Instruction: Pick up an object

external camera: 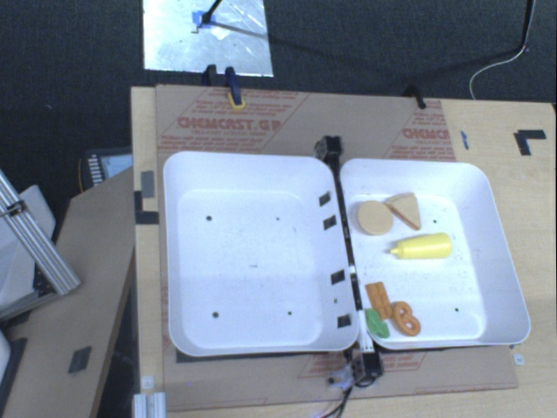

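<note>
Right bin (500,233) items crowd together: grabbing the bottle (422,247) risks nudging the disc (376,218). End effector state: cannot tell.

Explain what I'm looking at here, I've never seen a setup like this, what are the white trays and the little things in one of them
This is a robot's workbench, seen from one fixed camera above, looking down at a slant. Two shallow white plastic bins sit side by side: the left bin and the right bin. The right one holds toy food: a round tan disc, a tan wedge, a yellow mustard-style bottle, an orange strip, a small green piece and an orange pretzel shape. Its job is picking one up.
</note>
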`<action>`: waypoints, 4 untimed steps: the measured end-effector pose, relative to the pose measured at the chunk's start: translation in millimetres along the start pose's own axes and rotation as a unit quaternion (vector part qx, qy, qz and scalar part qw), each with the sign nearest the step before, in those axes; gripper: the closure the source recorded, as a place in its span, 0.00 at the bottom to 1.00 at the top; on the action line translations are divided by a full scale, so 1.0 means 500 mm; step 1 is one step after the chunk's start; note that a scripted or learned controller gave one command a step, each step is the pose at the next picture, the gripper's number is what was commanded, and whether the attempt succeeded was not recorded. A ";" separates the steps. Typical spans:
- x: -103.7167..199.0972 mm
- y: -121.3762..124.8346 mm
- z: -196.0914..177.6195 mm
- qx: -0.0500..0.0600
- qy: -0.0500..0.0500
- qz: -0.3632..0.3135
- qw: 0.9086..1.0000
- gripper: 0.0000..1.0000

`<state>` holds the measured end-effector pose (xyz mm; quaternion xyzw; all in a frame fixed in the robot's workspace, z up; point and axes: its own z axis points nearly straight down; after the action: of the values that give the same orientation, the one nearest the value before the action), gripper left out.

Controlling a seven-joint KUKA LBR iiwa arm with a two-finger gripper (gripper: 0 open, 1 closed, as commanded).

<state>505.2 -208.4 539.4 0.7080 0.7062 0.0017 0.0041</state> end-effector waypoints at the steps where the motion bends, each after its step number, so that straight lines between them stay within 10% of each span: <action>1: 0.186 -0.022 0.007 0.002 0.002 -0.008 1.000 1.00; 2: 0.363 0.054 0.285 0.009 0.003 -0.008 1.000 1.00; 3: 0.520 0.064 0.330 0.004 0.003 -0.007 1.000 1.00; 4: 0.591 -0.044 0.236 0.001 0.003 -0.006 1.000 1.00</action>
<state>484.9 86.9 420.4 0.7039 0.7103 0.0031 0.0008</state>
